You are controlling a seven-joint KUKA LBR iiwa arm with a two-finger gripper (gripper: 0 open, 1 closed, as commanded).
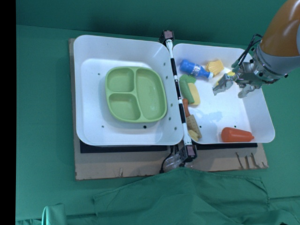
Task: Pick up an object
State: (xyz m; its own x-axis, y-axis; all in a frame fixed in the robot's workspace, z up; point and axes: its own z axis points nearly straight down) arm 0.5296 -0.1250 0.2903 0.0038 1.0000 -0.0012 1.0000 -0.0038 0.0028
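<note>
- Green cloth covers the desk [42, 102]; two white bins sit on a cardboard sheet [93, 170], with a loose fold of cloth [187, 196] bunched at 6 o'clock.
- Left bin [89, 50] carries one green divided plate [136, 94]. Right bin [260, 114] has all the loose candidates.
- Claw [230, 85] hangs over the right bin's upper half, fingers spread apart, nothing between them. No grasp yet.
- Nearest targets: yellow toy [216, 67] at about 10 o'clock from the claw, blue bottle [195, 69] just past it at 9 o'clock. Judgement: one of these is the likely pick.
- Risk: those two touch or nearly touch. A finger landing between them could push one away or pinch both.
- Risk: the bottle looks round and lies on its side, so it could roll out of a closing grip if hit off-centre.
- Green-and-yellow toy [189, 90] and corn cob [192, 127] lie hard against the divider [177, 86] at 8 o'clock. A finger may not fit on the wall side and could strike the wall.
- Orange carrot-like toy [236, 135] sits alone at 6 o'clock, well apart from the rest. Cleanest grab, but it tapers, so it could squeeze out.
- Height above the bin floor can't be read from this slant; a descent that stops short closes on air.
</note>
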